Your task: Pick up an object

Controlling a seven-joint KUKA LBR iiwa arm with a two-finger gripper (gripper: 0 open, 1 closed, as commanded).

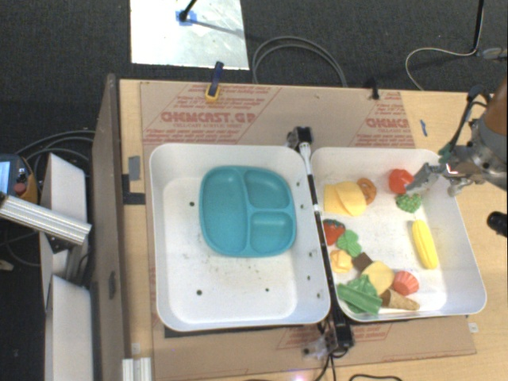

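Note:
The right bin (460, 236) holds several toy foods. Among them are a red tomato (398, 180), a green broccoli piece (409, 204), a yellow corn cob (425, 244), a yellow wedge (347, 198) and a green leafy piece (361, 296). My gripper (426, 176) reaches in from the right over the bin's far right part. Its tip is just right of the tomato and above the broccoli. Nothing is visibly held in it.
A teal divided plate (246, 213) lies in the left bin (178, 292). More toys cluster along the right bin's left and near sides: a red piece (334, 232), a brown block (363, 261), a red shell (406, 282). Cables run behind the bench.

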